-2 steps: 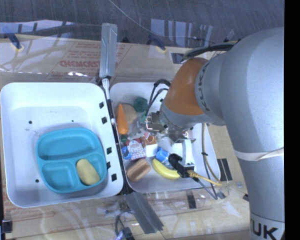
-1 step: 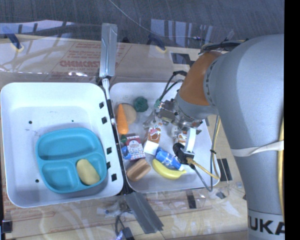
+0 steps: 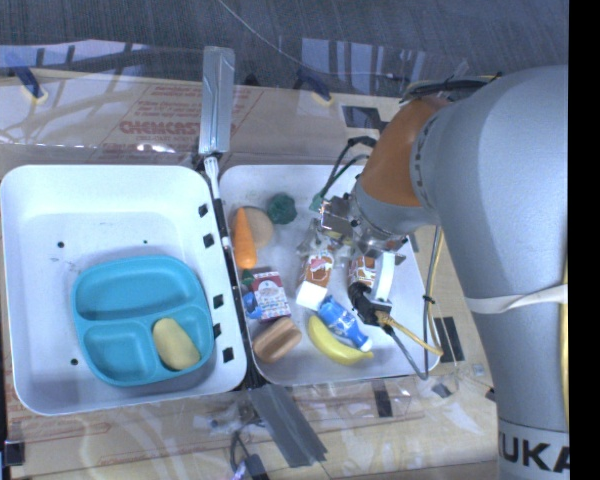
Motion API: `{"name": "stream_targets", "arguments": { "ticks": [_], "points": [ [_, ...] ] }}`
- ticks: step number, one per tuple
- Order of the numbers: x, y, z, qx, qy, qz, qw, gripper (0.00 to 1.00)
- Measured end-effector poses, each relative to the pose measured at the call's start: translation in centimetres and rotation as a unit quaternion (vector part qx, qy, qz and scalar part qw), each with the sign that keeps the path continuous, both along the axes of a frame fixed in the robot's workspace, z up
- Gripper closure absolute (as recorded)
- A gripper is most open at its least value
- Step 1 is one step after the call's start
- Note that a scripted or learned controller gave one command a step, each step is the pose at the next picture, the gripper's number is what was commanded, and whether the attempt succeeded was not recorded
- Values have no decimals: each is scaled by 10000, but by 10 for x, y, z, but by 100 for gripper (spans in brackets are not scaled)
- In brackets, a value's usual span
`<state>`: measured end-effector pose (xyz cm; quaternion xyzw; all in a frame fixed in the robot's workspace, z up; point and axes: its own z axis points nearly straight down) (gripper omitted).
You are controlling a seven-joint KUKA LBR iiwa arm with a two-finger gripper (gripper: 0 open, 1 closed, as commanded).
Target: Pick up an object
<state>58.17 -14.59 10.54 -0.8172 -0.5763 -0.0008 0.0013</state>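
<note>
Camera view shows the gripper (image 3: 352, 268) lowered into the right bin (image 3: 405, 353) over the small carton (image 3: 320, 268) near the bin's middle, grip state indeterminable; approach step judged in hand, next requiring closure and lift.

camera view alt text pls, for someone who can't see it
A grey robot arm with an orange band reaches its gripper down into the right white bin among a yellow banana, orange carrot and small packets. The left white bin holds a teal divided tray with a yellow lemon-like fruit.
</note>
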Motion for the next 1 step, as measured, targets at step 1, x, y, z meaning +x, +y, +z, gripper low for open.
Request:
{"name": "stream_targets", "arguments": {
  "ticks": [1],
  "points": [
    [-16, 65, 88, -7, -11, 772, 9970, 100]
  ]
}}
